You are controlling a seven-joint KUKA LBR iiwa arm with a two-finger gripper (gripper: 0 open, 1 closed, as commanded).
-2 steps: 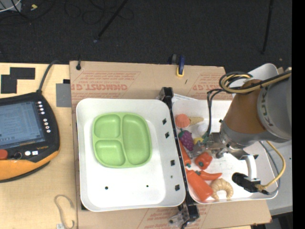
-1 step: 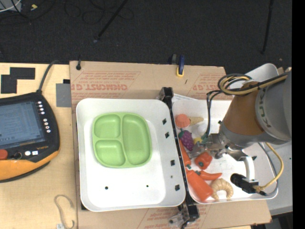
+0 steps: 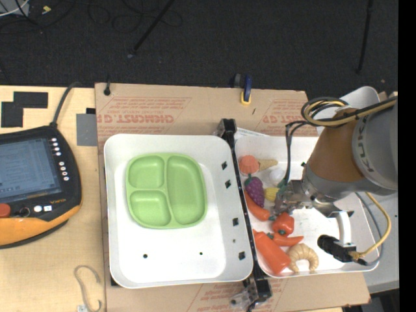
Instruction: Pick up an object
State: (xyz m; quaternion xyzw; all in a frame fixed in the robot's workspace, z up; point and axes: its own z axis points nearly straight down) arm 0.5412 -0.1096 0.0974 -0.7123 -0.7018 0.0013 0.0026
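The right white bin (image 3: 367, 268) holds several toy foods. A peach-coloured piece (image 3: 249, 164) and a pale yellow cone (image 3: 268, 164) lie at the far left, with purple grapes (image 3: 255, 189) just below them. A long red chili (image 3: 257, 209), a small red pepper (image 3: 283, 224), an orange carrot (image 3: 273, 253) and a tan croissant (image 3: 305, 257) lie toward the near edge. My gripper (image 3: 285, 203) reaches down into this bin from the right, just above the small red pepper and right of the grapes. The wrist hides the bin's middle.
The left white bin (image 3: 123, 252) holds a green divided plate (image 3: 166, 191). A black divider rail (image 3: 235, 203) runs between the two bins. A teach pendant (image 3: 32, 181) lies on the bench at far left.
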